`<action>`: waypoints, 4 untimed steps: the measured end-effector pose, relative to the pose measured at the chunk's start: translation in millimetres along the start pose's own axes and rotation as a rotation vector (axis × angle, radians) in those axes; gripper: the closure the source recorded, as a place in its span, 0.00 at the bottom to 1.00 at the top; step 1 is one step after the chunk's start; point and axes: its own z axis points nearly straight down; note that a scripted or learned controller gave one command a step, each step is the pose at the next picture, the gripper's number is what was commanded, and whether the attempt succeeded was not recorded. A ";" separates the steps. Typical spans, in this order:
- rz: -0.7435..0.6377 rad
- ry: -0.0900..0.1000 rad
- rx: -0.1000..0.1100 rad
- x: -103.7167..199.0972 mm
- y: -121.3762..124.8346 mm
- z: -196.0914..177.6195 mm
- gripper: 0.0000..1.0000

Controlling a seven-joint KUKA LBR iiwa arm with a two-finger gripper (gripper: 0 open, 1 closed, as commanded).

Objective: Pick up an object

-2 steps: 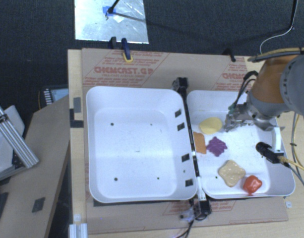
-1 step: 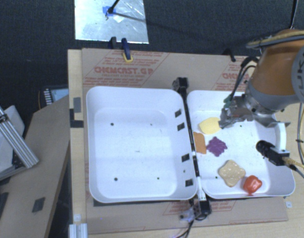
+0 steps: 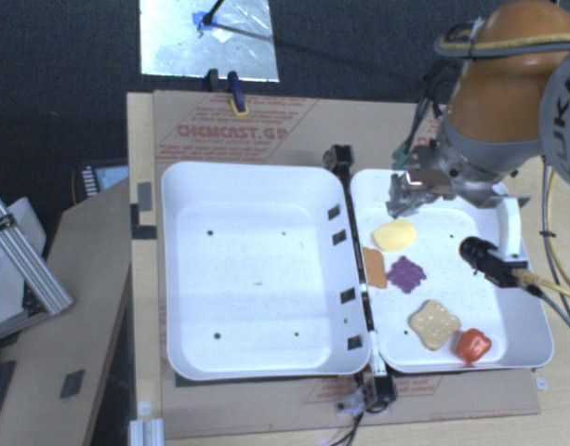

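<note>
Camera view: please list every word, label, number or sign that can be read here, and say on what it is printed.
"CHEMCAST G P": red print on the brown cardboard sheet behind the left bin; the last letters are unsure.
Smaller red lines above and below that word: too blurred to read.
Faint red print on the cardboard's front edge: too blurred to read.

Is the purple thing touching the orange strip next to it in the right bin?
Apart. The camera view shows a thin line of white bin floor between the purple piece and the orange strip.
</note>
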 end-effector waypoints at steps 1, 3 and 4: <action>0.002 0.001 -0.002 63.0 -17.8 -103.2 1.00; 0.006 0.002 0.002 162.5 -53.8 -208.2 1.00; 0.005 -0.001 0.009 215.9 -42.3 -215.4 1.00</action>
